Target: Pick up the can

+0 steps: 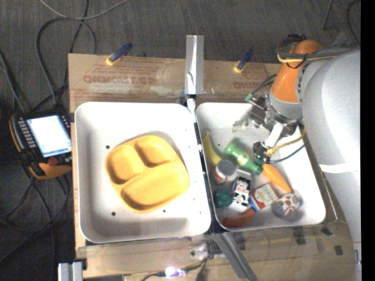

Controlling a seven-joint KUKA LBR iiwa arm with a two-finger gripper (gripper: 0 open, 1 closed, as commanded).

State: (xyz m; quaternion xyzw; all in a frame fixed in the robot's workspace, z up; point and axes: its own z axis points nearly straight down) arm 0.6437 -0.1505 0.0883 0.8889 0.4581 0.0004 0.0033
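Over the right bin (316, 212), the tool (262, 134) hangs near the back wall, its state something I cannot tell, while the can (286, 204) lies on its side among clutter at the front, apparently ungrasped, so the pick remains undone.

The tabletop (135, 78) is brown cardboard (with faded red writing). Two white bins sit on it side by side, the left bin (88, 157) and the right bin (313, 206). Two blue-and-yellow clips (119, 53) hold its back edge.
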